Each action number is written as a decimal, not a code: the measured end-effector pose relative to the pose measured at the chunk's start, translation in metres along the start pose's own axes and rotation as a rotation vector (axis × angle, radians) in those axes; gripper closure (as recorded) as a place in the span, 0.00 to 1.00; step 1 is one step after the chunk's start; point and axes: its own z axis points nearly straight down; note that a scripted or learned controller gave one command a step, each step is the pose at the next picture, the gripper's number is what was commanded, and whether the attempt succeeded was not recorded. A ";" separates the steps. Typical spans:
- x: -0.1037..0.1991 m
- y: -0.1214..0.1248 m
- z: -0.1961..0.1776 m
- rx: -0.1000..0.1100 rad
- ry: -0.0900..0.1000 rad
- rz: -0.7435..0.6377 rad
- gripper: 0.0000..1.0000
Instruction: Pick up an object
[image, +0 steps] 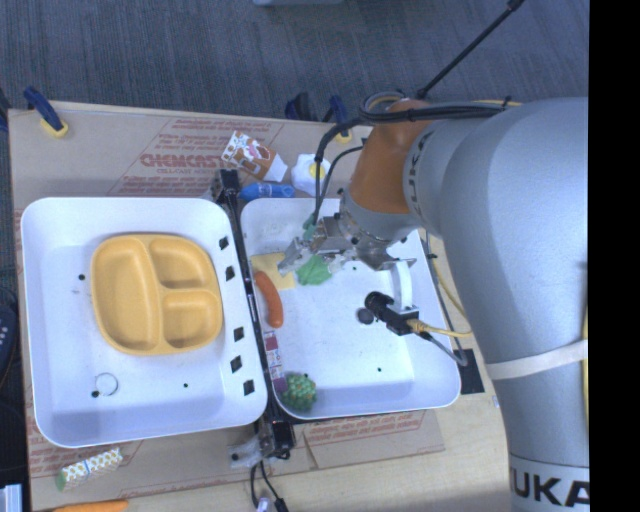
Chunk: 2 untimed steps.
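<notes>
My gripper (308, 250) is low over the far-left part of the right bin (345, 395), under the orange-banded wrist. A small green object (315, 271) lies right at its tip; whether it is gripped or only touched I cannot tell. An orange sausage-shaped piece (270, 299) lies along the bin's left wall, with a flat yellow piece (264, 264) just above it. A green knobbly ball (298, 390) sits in the near-left corner.
The left bin (60, 400) holds a yellow divided plate (157, 292) and a small clear ring (105, 383). A snack packet (246, 152) and a blue item (266, 190) lie behind the bins. A black cable fitting (385, 312) hangs over the right bin.
</notes>
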 end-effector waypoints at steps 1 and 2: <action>-0.015 0.037 0.019 -0.008 -0.003 -0.580 0.00; -0.015 0.038 0.009 -0.007 -0.005 -0.584 1.00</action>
